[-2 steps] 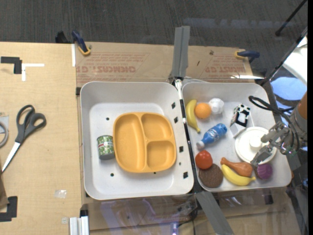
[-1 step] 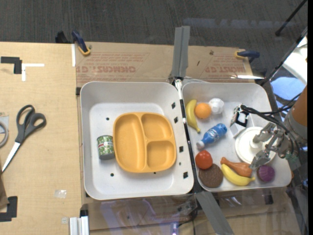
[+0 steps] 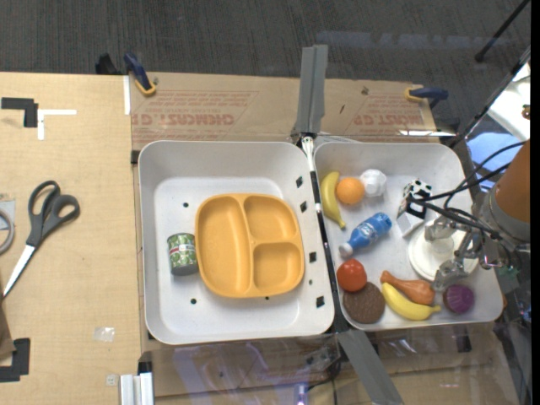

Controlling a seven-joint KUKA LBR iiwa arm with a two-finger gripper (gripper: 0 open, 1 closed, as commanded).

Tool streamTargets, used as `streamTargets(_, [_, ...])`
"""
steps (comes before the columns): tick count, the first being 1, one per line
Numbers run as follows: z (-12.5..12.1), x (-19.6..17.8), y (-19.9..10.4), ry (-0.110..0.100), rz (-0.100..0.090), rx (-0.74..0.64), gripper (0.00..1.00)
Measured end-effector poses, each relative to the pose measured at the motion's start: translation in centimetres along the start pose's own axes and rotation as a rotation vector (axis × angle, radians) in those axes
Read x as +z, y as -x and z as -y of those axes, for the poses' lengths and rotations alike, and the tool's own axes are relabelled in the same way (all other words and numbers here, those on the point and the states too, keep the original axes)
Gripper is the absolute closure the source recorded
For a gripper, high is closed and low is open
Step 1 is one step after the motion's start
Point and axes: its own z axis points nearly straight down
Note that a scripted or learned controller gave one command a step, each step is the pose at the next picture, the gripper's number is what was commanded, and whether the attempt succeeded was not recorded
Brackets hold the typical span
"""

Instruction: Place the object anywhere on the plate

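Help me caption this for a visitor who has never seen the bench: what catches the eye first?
The yellow plate in the left bin stands out most, with a small green can beside its left edge. The right bin is crowded with toy food, among it an orange, a blue bottle and a banana. The arm's pincer hangs over that bin's right side.

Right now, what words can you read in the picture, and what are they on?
"CHEMICAL GU...": red print, upside down, on the left cardboard sheet behind the bins; the rest is too blurred.
Right cardboard sheet: similar red print, too blurred to read.
Green can: label too small to read.
Blue bottle: label too small to read.
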Motion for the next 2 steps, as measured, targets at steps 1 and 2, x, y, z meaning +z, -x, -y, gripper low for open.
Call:
streamTargets(1, [-0.02,0.02,0.01,0.0,0.0,0.0,0.0])
streamTargets(2, [-0.04,0.04,0.01,0.001,0.0,0.0,0.0])
